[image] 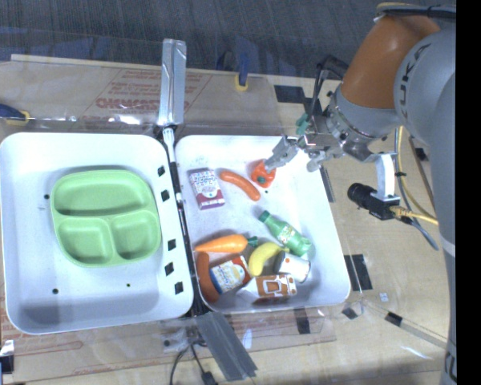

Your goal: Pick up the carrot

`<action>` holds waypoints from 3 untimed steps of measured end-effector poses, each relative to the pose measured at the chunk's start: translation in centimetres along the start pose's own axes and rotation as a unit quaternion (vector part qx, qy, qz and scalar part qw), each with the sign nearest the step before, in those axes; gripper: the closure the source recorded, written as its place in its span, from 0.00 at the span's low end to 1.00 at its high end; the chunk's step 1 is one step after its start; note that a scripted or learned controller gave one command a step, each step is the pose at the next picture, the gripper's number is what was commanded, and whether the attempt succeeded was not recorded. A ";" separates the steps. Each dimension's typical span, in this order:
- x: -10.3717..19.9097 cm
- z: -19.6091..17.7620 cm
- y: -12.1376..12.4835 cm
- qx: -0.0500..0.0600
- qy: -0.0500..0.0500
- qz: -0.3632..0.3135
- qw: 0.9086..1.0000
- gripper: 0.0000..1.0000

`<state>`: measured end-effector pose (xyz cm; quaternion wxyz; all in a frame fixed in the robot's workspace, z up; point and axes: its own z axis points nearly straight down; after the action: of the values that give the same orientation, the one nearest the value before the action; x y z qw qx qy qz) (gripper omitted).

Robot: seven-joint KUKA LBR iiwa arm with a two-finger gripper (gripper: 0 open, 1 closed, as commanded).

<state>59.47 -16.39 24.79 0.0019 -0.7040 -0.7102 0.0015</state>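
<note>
The carrot [222, 244], orange with a green tip, lies in the lower middle of the right bin [330, 239], pressed against a banana [264, 257] and a jar [228, 275]. My gripper [297, 159] hovers over the bin's upper right part, well up and to the right of the carrot. It is open, with nothing between its fingers. One finger [279, 155] points down-left at a small orange-red item [261, 172].
The right bin also holds a sausage [239, 183], a red carton [206, 188], a green bottle [284, 233] and an orange-white box [276, 285]. The left bin [16, 239] holds a green divided plate [106, 215]. A metal divider [172, 79] stands between the bins.
</note>
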 end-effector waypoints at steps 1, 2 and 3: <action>8.8 5.8 -4.1 0.000 0.000 -0.084 0.996 0.00; 11.7 5.7 -10.6 0.000 0.000 -0.219 0.976 0.00; 11.7 5.7 -10.6 0.000 0.000 -0.219 0.976 0.00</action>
<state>48.79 -4.78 19.11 0.0020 -0.5317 -0.8470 0.0008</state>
